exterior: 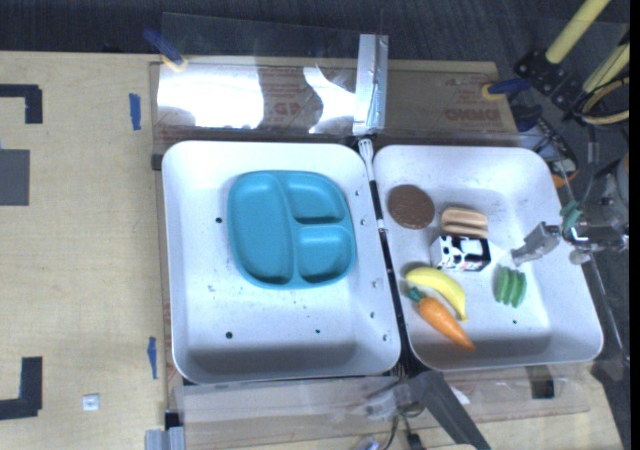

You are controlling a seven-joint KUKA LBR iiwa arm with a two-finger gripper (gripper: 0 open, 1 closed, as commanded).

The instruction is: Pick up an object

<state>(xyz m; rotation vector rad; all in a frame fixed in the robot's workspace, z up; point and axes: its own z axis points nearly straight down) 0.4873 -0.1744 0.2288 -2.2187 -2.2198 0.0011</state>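
Note:
The right bin [520, 166] holds a brown round disc [410, 206], a small tan and brown burger [464, 221], a black and white toy [462, 254], a yellow banana [438, 287], an orange carrot [443, 322] and a green pod-like toy [509, 286]. My gripper [535, 243] reaches in over the bin's right side, just above and right of the green toy. It is small and partly hidden against the arm's hardware, and nothing shows in its grasp.
The left bin [190, 238] bears a blue divided plate [291, 228]. A clear panel and a metal post [370, 83] stand behind the bins. Cables and a yellow pole [592, 0] crowd the upper right. A tan bench [70, 268] lies to the left.

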